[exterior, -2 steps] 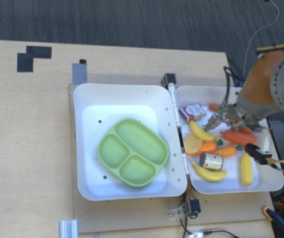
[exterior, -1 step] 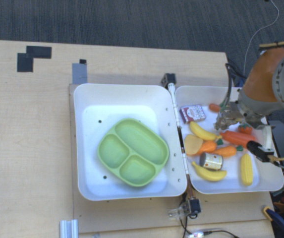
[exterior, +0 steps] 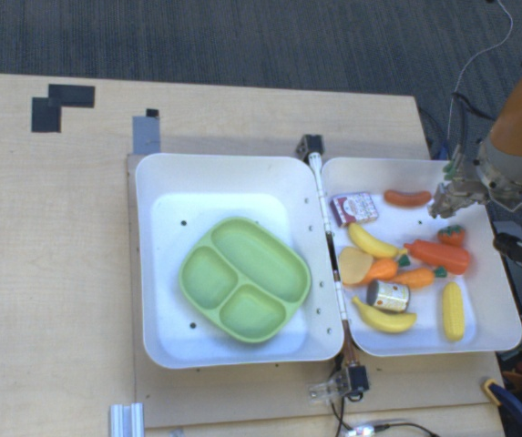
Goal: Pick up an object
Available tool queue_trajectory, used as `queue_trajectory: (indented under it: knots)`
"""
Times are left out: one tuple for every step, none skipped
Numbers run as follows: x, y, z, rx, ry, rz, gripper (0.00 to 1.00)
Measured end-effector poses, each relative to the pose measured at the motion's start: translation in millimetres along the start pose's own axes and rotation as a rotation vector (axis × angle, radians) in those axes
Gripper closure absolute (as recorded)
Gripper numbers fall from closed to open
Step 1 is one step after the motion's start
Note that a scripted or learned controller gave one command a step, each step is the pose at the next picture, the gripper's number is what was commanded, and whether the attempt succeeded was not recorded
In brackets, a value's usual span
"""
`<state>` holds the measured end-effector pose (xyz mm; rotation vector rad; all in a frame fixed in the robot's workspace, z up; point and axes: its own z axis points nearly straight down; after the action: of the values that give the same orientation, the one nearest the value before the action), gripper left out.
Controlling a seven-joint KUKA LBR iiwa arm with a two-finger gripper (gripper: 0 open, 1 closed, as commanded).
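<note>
The right bin point(exterior: 497, 330) holds several toy foods. Among them are a red sausage point(exterior: 408, 198), a purple and white packet point(exterior: 355, 208), two bananas point(exterior: 370, 240) point(exterior: 383, 317), a red pepper point(exterior: 438, 255), carrots point(exterior: 414, 278), a small can point(exterior: 390, 296) and a yellow corn cob point(exterior: 453, 311). My gripper point(exterior: 445, 204) hangs over the far right part of this bin. It is just right of the sausage and above a small red and green piece point(exterior: 452, 236). Nothing is visibly held.
In the left bin point(exterior: 151, 244) lies a green divided plate point(exterior: 245, 279). A tan round piece point(exterior: 355, 265) sits by the divider between the bins. Cables run along the right side of the bench, next to the arm point(exterior: 520, 126).
</note>
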<state>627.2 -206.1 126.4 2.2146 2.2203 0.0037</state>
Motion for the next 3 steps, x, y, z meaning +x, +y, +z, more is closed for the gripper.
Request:
queue_trajectory:
  knots:
    - [3.1, 42.1, 35.8, 0.003, 0.002, -0.003, 1.00]
    - [5.8, 42.7, 35.9, 0.002, 0.006, -0.005, 0.00]
    - [7.2, -18.7, 40.7, 0.002, 0.002, 0.000, 0.00]
